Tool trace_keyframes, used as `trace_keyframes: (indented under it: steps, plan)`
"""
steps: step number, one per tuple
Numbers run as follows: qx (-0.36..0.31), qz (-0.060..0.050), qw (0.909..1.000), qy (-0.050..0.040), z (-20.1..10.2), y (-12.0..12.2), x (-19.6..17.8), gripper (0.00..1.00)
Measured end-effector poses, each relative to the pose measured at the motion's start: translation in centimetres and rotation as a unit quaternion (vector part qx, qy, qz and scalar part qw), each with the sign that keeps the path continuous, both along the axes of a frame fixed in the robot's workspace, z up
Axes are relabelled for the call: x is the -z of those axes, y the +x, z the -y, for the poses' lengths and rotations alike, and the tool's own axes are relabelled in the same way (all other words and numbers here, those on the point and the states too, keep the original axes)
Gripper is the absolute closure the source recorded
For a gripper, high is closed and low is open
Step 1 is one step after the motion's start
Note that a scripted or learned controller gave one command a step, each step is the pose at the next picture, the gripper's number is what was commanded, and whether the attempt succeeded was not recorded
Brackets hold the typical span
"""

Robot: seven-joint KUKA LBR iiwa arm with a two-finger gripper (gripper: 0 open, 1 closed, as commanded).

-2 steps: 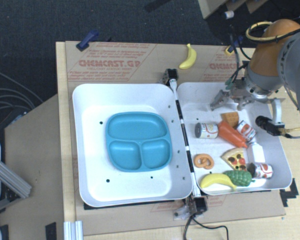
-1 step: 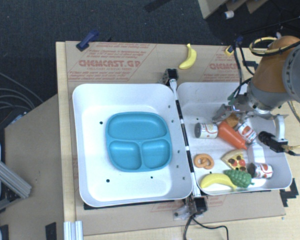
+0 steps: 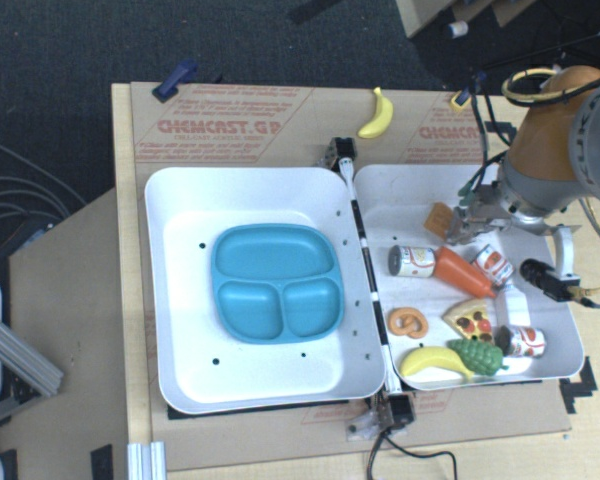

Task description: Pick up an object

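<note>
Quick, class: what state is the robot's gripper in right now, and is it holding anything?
Gripper: cannot be told; it sits low in the right bin, beside the small brown block, with nothing visibly held.

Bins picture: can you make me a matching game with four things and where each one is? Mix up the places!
Things:
1. blue tray
2. carrot
3. pretzel
4. banana outside the bins

Places:
A. on the cardboard above the bins
B. in the left bin
C. middle of the right bin, beside a can
D. right bin, near the divider, above the other banana

Pairs: 1-B, 2-C, 3-D, 4-A
</note>
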State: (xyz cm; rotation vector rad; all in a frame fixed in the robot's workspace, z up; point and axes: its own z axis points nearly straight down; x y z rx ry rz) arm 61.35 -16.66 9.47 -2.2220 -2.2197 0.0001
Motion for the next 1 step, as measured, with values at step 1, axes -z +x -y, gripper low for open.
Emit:
trace_keyframes:
  steps: [1]
  plan:
    - [0.000,0.000,1.0000,0.0000,0.00,0.00,0.00,0.00]
